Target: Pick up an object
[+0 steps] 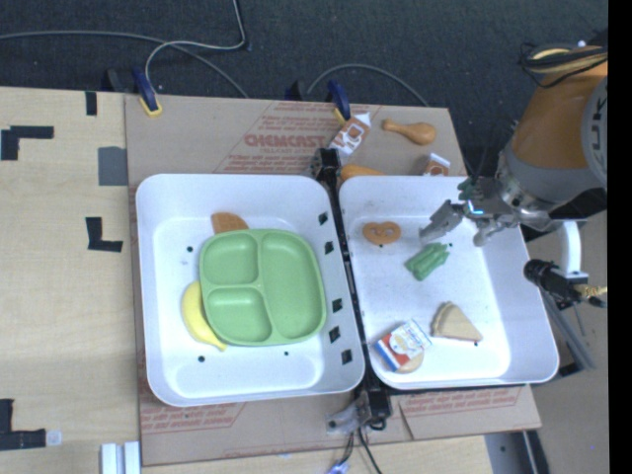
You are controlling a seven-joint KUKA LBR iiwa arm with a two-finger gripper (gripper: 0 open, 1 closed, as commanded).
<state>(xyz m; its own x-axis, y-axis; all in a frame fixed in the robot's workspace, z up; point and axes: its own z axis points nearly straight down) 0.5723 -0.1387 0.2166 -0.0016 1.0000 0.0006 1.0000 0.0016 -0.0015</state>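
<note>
My gripper (462, 227) hangs over the upper right part of the right bin (523, 294), its two grey fingers spread apart and nothing between them. Just below and left of it lies a green object (428, 262). A brown pretzel-shaped piece (381, 232) sits to the left of the gripper. Nearer the front lie a tan wedge (455, 322) and a small red, white and blue packet (402, 347).
The left bin (158, 265) holds a green divided plate (263, 286), a yellow banana (197, 316) at its left and a brown piece (228, 222) behind it. Behind the bins, a drumstick toy (410, 129) and a small packet (349, 133) lie on cardboard.
</note>
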